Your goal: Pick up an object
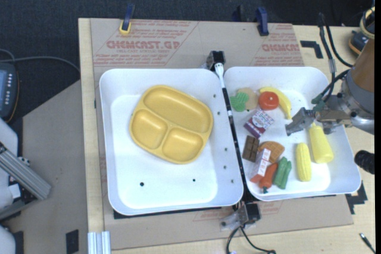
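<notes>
Camera view has the grey pincer hanging low over the right white plastic bin, its fingers spread wide with nothing between them, just beside the pale yellow plastic corn cob, probably so it can close on one of the loose toys.

The worktop — brown board printed with red lettering — bears two white bins, left bin and right bin, touching side by side.
</notes>
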`<act>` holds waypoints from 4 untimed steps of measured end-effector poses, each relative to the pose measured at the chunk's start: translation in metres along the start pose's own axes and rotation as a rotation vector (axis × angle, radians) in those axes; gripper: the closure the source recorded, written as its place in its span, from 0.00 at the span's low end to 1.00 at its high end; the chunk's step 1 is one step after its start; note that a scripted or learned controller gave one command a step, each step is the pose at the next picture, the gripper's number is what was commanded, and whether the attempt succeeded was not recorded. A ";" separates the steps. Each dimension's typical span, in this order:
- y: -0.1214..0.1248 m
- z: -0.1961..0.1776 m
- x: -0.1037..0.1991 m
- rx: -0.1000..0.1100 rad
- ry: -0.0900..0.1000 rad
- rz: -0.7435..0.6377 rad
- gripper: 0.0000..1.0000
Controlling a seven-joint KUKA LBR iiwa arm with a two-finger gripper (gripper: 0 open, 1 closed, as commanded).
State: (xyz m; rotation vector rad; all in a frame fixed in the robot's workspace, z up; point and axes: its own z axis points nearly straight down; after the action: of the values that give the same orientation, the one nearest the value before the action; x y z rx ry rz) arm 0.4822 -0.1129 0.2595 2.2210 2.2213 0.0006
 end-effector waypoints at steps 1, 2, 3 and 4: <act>0.001 0.063 0.005 0.009 0.003 0.001 0.00; 0.003 0.109 0.012 0.008 0.003 0.000 0.00; -0.002 0.167 0.016 0.000 0.003 0.002 0.00; -0.002 0.175 0.016 0.002 0.002 0.001 0.00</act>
State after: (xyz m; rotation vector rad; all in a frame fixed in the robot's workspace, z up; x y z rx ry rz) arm 0.4800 -0.0967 0.0845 2.2242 2.2218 0.0003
